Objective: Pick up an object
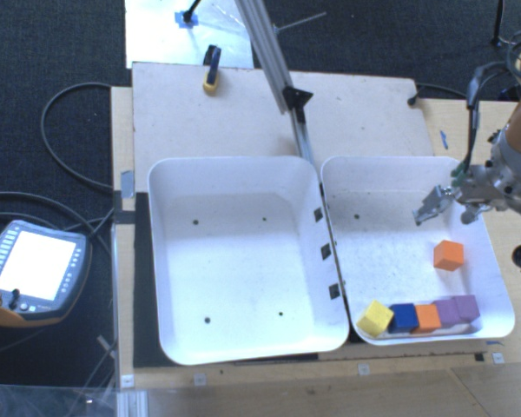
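Five blocks line the right bin's [504,315] near wall, well below the gripper [431,207]: one yellow block [375,318], one blue block [404,317], one orange block [427,317], two purple blocks [458,309]. One loose orange cube [448,255] lies just below and right of the gripper. Gripper: fingers slightly apart, holding nothing. One left bin [161,259] sits far to its left.

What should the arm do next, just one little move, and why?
Probably shift the gripper toward the lone orange cube in the right bin. That cube sits apart from the row along the bin's near wall, so it looks easiest to grab, and the gripper hangs just beside it.
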{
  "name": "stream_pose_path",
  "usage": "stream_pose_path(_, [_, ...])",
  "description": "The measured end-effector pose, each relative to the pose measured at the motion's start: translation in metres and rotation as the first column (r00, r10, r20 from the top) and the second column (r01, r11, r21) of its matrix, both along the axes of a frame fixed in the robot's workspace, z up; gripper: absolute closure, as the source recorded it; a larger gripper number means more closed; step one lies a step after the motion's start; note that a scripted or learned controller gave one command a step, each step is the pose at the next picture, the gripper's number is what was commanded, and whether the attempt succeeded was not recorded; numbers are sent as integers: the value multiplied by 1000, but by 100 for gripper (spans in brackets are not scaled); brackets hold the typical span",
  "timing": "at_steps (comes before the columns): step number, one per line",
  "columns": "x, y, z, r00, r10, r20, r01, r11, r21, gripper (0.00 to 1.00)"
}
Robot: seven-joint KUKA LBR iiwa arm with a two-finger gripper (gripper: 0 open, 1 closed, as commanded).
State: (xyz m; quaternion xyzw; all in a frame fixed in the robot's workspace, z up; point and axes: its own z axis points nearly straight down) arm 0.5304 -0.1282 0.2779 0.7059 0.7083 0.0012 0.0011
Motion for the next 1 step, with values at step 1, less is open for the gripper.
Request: stream_pose_path(1, [-29,-50,-48,1000,-7,-4,7,1000,-2,0])
